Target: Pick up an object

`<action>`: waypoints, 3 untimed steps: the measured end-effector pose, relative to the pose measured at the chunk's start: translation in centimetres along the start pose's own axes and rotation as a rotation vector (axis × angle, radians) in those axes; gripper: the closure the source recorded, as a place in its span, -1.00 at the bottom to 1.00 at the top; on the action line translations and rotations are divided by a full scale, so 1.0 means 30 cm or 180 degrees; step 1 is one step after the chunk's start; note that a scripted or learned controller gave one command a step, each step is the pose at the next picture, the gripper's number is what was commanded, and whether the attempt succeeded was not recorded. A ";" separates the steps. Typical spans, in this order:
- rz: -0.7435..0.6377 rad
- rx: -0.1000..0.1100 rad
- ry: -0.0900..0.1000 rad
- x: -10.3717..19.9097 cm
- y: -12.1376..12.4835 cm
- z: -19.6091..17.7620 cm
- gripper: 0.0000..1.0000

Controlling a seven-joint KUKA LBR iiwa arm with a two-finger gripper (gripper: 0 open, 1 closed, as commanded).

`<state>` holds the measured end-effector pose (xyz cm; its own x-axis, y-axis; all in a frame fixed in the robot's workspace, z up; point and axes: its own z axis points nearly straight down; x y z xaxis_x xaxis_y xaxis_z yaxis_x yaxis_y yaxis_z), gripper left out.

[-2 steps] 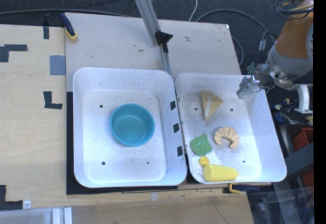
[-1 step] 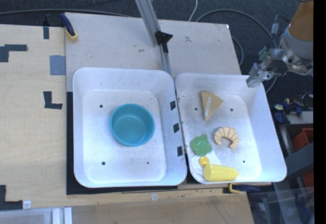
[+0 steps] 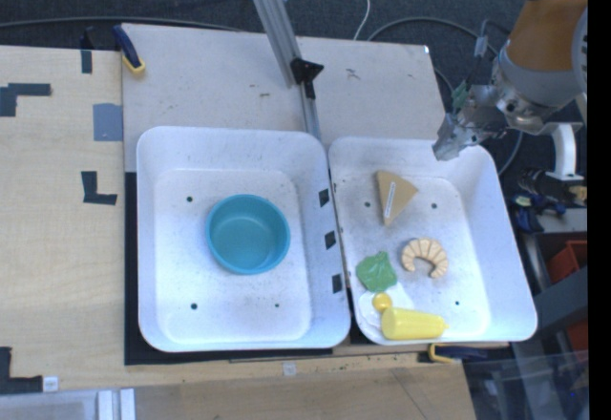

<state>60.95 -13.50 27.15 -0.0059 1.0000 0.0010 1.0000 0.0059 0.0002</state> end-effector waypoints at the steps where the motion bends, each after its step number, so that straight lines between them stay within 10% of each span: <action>1: -0.0004 0.0007 0.0002 0.200 0.040 0.053 1.00; 3: -0.0002 0.0012 0.0001 0.549 0.075 0.151 1.00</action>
